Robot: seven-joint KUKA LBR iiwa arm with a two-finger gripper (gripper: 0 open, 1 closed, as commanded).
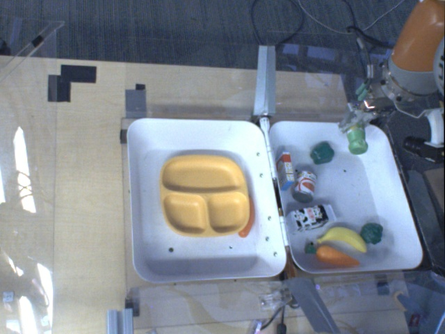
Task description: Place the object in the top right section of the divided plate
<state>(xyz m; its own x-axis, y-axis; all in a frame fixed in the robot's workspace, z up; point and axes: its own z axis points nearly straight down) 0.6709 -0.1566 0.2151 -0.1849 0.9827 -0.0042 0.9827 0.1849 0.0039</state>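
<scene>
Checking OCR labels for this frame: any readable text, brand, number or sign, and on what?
Nothing legible anywhere in the camera view.
Small can in the right bin: red and white label, print too blurred to read.
Tube by the divider: red and white markings, unreadable.
Black and white packet: pattern or print, too small to read.
Yellow divided plate, banana, carrot: no text visible.

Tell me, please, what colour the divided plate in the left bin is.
Yellow, plainly shown in the camera view: divided plate, left bin.
</scene>
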